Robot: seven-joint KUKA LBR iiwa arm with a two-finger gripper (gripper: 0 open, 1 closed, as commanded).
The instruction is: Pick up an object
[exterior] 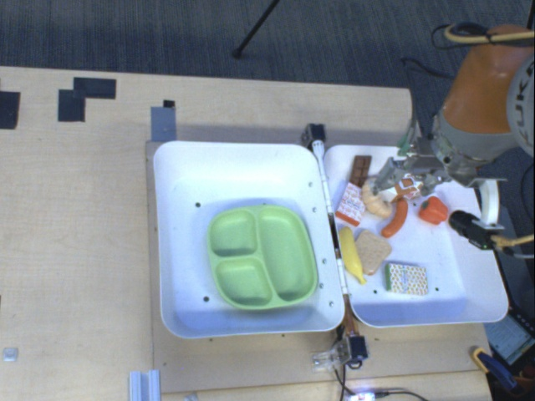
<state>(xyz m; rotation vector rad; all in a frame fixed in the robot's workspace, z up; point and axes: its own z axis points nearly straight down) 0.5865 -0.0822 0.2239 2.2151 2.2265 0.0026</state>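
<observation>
My gripper (403,179) hangs low over the upper middle of the right bin (476,303), reaching in from the right. Just below and left of it lie a tan bread roll (376,204) and an orange-red sausage (396,217). An orange vegetable piece (432,211) sits to its lower right. A brown chocolate bar (360,170) lies to its left by the bin's top edge. A red and white packet (351,205), a yellow banana (353,256), a bread slice (374,251) and a green patterned box (406,278) lie further down.
The left bin (180,182) holds a green divided plate (262,256). A raised divider (328,207) runs between the two bins. Bare white floor shows along the right bin's lower right side.
</observation>
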